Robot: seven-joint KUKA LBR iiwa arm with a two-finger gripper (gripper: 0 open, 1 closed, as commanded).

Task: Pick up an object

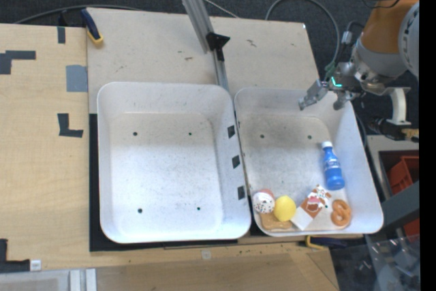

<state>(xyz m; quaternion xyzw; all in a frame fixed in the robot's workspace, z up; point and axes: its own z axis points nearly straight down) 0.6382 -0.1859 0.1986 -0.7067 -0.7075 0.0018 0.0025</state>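
The gripper (324, 98) hangs spread open and holding nothing above the far edge of the right bin (361, 167), well apart from the blue bottle (332, 165).

The arm (387, 31) was rounded and grey, with an orange band at its upper joint. Black cables looped over it. A small green light glowed near the metallic grey wrist.
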